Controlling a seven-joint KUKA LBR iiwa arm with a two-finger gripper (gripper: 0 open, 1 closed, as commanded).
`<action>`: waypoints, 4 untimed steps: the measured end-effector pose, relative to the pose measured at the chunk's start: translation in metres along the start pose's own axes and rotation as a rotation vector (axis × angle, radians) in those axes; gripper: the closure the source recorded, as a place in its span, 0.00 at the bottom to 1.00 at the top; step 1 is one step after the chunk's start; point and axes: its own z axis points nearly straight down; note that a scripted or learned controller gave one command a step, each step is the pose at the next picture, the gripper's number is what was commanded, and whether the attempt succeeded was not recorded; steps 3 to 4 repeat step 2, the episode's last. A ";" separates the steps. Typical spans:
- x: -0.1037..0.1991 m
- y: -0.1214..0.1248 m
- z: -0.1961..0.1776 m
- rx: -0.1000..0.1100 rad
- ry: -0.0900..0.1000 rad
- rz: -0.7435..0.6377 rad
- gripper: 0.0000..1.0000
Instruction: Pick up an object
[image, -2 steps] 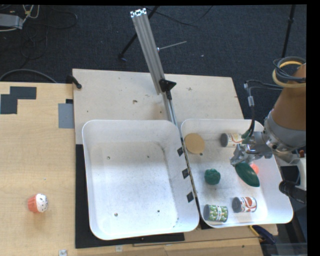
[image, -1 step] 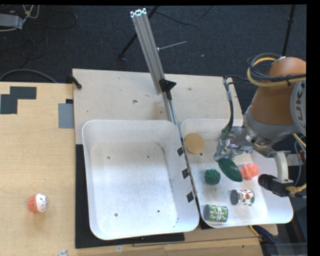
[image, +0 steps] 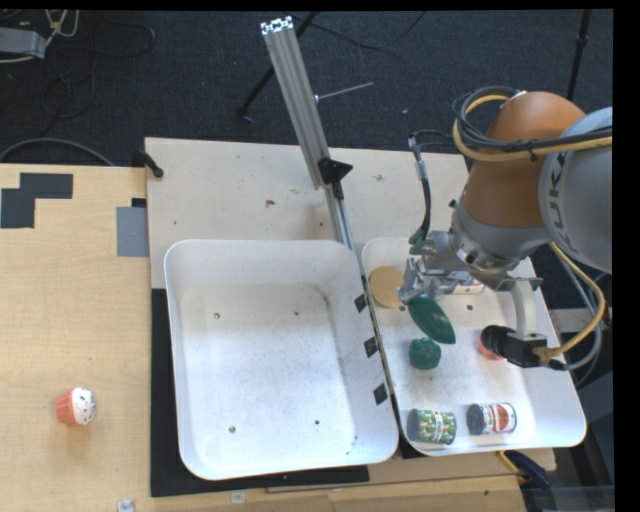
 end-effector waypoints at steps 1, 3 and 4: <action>0.042 0.018 -0.001 0.000 0.000 -0.001 1.00; 0.089 0.053 0.015 0.000 0.000 0.000 1.00; 0.089 0.053 0.015 0.000 0.000 0.000 1.00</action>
